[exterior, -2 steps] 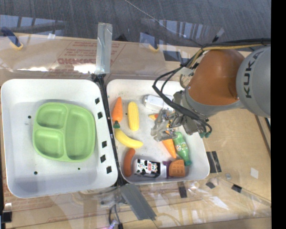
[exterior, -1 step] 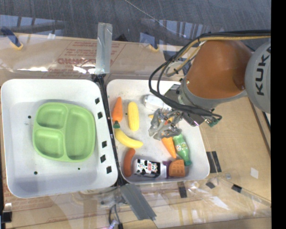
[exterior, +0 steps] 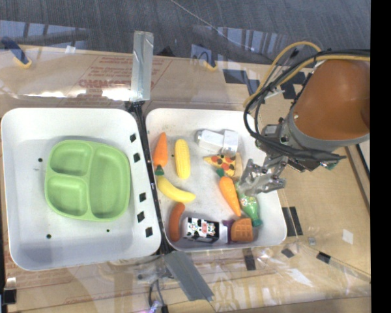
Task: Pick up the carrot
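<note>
Carrot (exterior: pixel 230 195) lies in the right bin (exterior: pixel 182 117), toward that bin's right side, its orange body running slantwise from upper left to lower right, with green leaves (exterior: pixel 250 208) at the lower right end. Just right of its upper end, and a little above the leaves, hangs the gripper (exterior: pixel 259 181), a cluster of grey metal parts close beside the carrot. The carrot is not between the fingers; whether they stand apart or together cannot be told from this angle. Behind the gripper, toward the right of the frame, rises the orange band of the arm (exterior: pixel 332 100) with black cables (exterior: pixel 274 87) looping over it.

Just above the carrot's upper end sits a pizza slice (exterior: pixel 223 163), and above that a white block (exterior: pixel 216 137) near the bin's top wall. Below the leaves, in the lower right corner of the bin, is a small brown waffle-like piece (exterior: pixel 242 230), and left of it a black and white carton (exterior: pixel 201 229). Further left lie a reddish sausage (exterior: pixel 176 220), a banana (exterior: pixel 174 190), a corn cob (exterior: pixel 182 158), and a second carrot (exterior: pixel 159 152) beside the left wall of the bin.

Left bin (exterior: pixel 26 240) fills the left half of the frame and holds a green divided plate (exterior: pixel 88 180) with three compartments.
</note>
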Available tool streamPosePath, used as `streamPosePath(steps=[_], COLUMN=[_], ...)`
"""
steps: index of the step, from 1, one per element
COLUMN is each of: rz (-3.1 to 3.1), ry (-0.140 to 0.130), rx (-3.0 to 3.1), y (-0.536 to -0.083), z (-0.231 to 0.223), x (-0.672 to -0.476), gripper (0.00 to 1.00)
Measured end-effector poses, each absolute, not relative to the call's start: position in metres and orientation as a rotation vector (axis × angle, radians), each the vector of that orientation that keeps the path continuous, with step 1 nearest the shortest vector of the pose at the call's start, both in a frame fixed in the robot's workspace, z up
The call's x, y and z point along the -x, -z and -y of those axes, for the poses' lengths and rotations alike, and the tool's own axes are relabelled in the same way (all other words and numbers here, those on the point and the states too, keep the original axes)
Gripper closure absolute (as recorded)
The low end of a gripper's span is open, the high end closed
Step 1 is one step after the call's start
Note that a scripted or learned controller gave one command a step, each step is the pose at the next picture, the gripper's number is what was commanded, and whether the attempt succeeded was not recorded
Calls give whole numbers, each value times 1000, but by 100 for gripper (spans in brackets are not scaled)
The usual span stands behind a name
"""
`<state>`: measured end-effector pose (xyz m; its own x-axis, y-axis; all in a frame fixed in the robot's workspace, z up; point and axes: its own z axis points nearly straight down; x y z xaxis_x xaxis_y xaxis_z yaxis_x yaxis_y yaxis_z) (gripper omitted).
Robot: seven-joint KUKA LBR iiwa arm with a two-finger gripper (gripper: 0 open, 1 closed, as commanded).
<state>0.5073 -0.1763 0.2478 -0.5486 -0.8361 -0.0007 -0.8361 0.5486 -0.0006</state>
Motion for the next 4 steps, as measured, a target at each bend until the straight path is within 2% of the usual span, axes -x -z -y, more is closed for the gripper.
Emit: streamPosePath(steps=[1, 2, 3, 4], rz=[-2480, -2408, -2578, -2767], ry=[-5, 12, -20, 0], rx=[1929, 2013, 1805, 1485], y=[-91, -241, -109, -189], z=[143, 213, 177, 161], x=[-502, -515, -499, -482], gripper=[100, 100, 100, 100])
